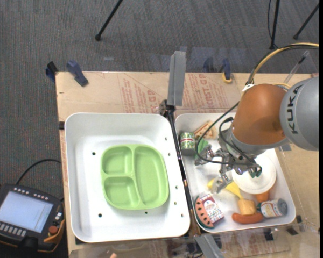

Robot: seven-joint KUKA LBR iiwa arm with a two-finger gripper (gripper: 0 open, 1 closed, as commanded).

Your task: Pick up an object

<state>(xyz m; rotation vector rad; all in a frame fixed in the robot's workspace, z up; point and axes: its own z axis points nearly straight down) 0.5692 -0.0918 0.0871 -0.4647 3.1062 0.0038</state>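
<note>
My gripper point(226, 175) hangs low over the middle of the right bin point(288, 193), under the orange wrist band point(260, 114). Just below it lies a yellow piece point(232, 189), and a white round dish point(256, 180) sits to its right. A small green can point(187, 140) stands at the bin's left wall. Along the front edge lie a box with a watermelon print point(210, 208), an orange block point(246, 206), a sausage point(247, 217) and a small tin point(272, 208). The arm hides part of the bin's back half.
The left bin point(81, 144) holds a light green divided plate point(134, 176). A grey upright post point(176, 82) stands behind the joint between the bins. A teach pendant point(24, 214) lies off the bench at the front left.
</note>
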